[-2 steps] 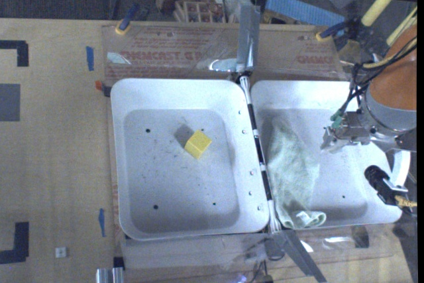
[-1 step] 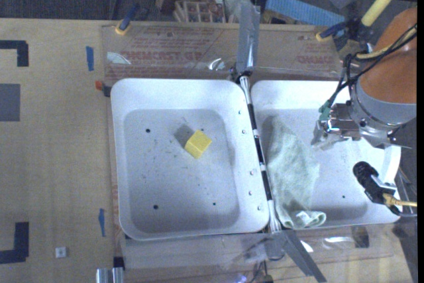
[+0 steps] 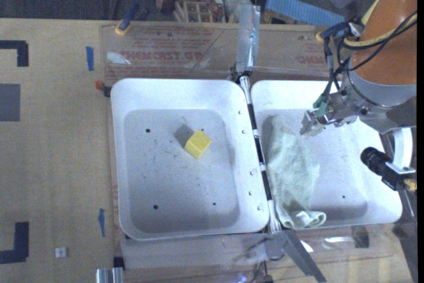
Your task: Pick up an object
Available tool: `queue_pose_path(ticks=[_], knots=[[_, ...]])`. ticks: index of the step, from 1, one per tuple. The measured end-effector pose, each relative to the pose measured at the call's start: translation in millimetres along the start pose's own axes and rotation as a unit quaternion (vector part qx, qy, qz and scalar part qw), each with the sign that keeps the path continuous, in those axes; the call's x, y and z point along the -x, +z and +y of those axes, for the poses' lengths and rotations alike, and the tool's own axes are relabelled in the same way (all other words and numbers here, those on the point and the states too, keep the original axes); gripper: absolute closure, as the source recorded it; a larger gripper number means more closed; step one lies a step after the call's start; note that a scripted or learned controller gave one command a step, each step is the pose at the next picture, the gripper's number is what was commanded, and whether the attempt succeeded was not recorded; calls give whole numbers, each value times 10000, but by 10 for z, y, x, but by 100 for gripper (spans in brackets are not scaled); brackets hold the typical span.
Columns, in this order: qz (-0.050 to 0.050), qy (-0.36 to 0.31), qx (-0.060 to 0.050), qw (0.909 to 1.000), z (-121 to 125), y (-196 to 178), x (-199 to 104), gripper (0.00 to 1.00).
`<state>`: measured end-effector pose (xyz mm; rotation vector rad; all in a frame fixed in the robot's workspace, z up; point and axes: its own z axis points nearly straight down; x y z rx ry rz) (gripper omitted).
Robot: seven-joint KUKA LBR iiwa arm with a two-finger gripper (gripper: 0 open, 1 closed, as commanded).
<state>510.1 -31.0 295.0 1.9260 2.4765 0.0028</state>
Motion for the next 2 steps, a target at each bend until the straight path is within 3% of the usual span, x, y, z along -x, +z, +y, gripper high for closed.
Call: queue_pose_path(ticks=[1, 2], knots=[[8, 845, -19, 9964, -183, -89, -49, 100], [8, 1090, -23, 9940, -362, 997, 149, 100]])
